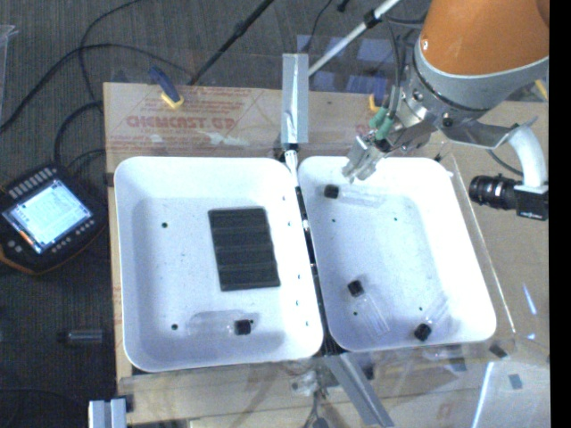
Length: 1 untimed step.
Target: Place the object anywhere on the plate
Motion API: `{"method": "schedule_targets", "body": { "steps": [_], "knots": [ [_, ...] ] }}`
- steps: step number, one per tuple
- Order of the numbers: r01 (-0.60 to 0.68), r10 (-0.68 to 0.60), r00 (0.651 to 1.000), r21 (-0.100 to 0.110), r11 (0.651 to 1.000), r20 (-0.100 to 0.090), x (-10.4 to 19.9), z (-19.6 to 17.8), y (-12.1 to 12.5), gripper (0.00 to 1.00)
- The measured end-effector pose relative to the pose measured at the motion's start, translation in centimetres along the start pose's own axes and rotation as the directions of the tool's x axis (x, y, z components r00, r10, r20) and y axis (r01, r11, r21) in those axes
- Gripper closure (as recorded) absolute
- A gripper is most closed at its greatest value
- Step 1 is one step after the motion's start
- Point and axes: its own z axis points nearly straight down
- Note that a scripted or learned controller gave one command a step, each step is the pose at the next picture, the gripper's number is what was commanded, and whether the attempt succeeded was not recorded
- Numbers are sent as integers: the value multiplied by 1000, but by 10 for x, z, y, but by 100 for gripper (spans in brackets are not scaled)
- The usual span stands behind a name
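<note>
Right bin (464, 239): three small dark objects, at 11 (331, 191), 7 (355, 287) and 5 o'clock (422, 332). Left bin (134, 239): dark ribbed plate (243, 248), nothing on it. Gripper (363, 166) above right bin's 12 o'clock rim; fingers look narrow, nothing visibly held. Placement judged not begun

Illumination is bright and even from overhead, and both white bins (134, 239) read near overexposed with only soft, faint shadows along their walls. The orange band (486, 16) nearest the lens is blurred. Surrounding floor stays dim.
</note>
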Motion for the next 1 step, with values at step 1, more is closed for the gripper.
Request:
{"method": "schedule_targets", "body": {
  "steps": [1],
  "knots": [
    [223, -223, 975, -2, 975, -6, 13, 180, -38, 100]
  ]
}}
